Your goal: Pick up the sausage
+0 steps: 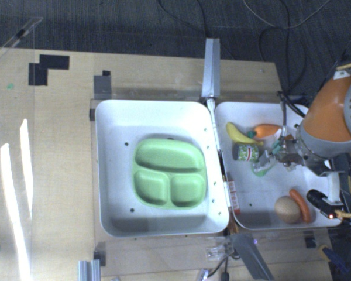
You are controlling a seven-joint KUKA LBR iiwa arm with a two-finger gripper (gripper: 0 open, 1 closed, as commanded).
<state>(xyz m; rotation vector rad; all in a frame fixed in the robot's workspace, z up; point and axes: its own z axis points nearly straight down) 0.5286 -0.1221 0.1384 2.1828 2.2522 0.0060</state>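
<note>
White bins side by side on the bench: left bin [105,174] bears a green divided tray [169,171]. Right bin [263,215], landmark for the rest. Grey arm with orange band [333,113] reaches over its far right part. Gripper [281,151] hangs near its middle; how its grip stands, cannot tell. Tan ball [287,209] at its near right corner, orange-red sausage [300,204] touching the ball's right side. Yellow banana [240,133], carrot [266,130], small green-labelled can [246,152] at its far left
</note>
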